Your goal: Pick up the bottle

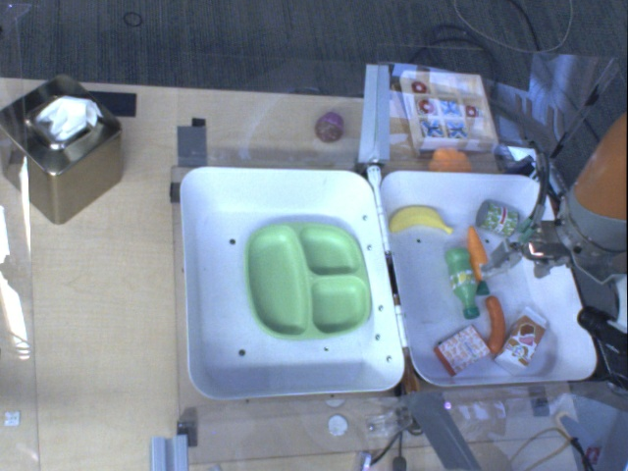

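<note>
Gripper fingers point left toward the green bottle, and whether they are parted or closed cannot be told from here; nothing sits between them. That bottle lies in the right bin, just left of the gripper. An orange carrot touches the bottle's upper right side. A banana lies above the bottle, a sausage below it to the right.

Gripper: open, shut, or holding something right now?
Gripper: cannot be told at this size. It sits in the right bin, to the right of the green bottle, nothing visibly held.
</note>
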`<act>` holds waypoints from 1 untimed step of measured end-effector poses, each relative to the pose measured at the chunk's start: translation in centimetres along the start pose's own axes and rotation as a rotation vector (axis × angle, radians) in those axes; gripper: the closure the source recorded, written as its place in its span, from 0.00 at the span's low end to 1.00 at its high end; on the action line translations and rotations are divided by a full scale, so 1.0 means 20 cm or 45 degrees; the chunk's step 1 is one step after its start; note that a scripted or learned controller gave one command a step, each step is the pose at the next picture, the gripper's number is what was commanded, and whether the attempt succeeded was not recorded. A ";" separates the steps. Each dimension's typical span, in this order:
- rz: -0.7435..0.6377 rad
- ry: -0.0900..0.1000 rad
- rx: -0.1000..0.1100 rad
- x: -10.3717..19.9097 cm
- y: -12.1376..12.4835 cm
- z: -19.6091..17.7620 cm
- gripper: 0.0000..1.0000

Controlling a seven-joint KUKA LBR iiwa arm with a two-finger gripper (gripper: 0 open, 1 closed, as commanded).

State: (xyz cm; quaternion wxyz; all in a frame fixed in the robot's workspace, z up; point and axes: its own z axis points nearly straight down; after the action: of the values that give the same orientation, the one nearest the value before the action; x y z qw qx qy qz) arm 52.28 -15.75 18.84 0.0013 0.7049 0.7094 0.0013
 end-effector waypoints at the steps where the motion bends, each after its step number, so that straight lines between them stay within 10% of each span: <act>1: 0.036 -0.002 -0.016 0.22 0.10 0.49 0.00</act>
State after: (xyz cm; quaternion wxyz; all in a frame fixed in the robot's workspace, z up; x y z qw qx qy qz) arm 54.25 -11.29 9.00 0.0065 0.7147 0.6994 0.0052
